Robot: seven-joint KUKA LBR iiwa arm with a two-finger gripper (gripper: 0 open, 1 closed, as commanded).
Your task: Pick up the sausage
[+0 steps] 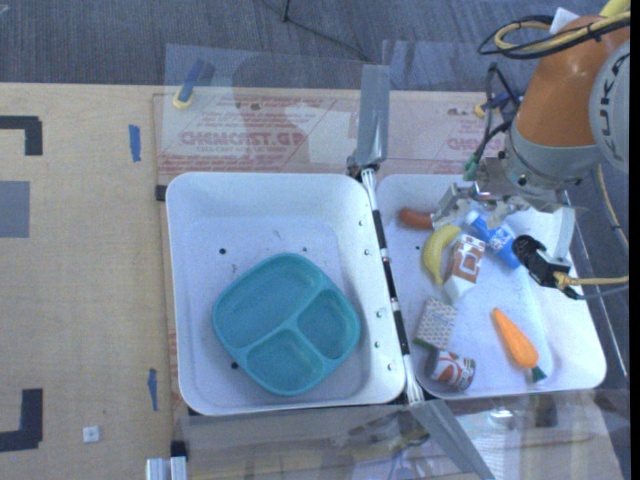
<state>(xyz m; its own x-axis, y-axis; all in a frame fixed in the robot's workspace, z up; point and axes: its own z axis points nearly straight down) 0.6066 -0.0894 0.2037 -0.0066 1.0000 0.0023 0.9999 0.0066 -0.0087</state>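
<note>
Sausage, reddish and cylindrical, lies in right bin beside curved yellow banana. Left bin holds teal compartment plate. Gripper hovers nearby; finger state cannot be told.

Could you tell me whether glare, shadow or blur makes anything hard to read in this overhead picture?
Camera view: even, soft lighting; mild glare on the clear plastic sheet behind the bins; the small reddish-brown sausage is sharp enough to see; the grey arm's two-finger gripper sits in its own shadow, so its fingers are unclear; the teal divided plastic plate casts little shadow.
</note>
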